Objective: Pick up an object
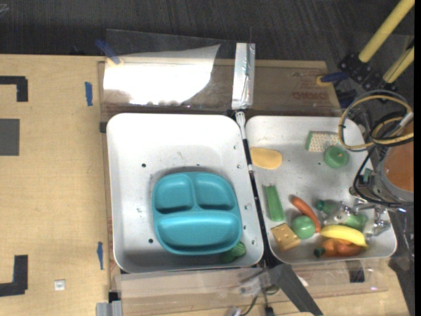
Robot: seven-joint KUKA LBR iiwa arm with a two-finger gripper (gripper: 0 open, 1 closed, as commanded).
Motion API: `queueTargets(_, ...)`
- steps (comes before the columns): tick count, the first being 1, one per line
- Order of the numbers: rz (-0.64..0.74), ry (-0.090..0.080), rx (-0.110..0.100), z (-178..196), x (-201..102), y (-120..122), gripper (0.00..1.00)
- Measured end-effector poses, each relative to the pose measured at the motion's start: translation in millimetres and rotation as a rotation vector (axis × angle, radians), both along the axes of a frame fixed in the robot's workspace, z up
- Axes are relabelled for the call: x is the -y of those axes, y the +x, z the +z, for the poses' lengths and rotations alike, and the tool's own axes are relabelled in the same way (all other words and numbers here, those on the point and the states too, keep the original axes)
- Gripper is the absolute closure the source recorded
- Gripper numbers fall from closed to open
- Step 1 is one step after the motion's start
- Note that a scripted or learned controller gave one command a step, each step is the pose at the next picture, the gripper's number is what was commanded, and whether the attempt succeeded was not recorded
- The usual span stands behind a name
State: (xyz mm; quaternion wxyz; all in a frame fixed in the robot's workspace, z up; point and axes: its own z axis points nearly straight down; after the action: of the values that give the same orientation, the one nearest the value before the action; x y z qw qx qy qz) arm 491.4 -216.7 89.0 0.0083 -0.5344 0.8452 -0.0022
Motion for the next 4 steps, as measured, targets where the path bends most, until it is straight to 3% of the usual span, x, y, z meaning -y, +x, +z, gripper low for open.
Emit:
queueTargets(1, 0.049, -0.004, 0.003, 1, -90, -5, 0.00)
queueTargets(2, 0.013, -0.005, -0.002, 1, -104, 61, 0.00)
queueTargets(3, -0.122, -0.002, -0.004, 1, -116, 81, 0.00)
queueTargets(4, 0.018, -0.004, 0.000, 1, -115, 60, 0.00)
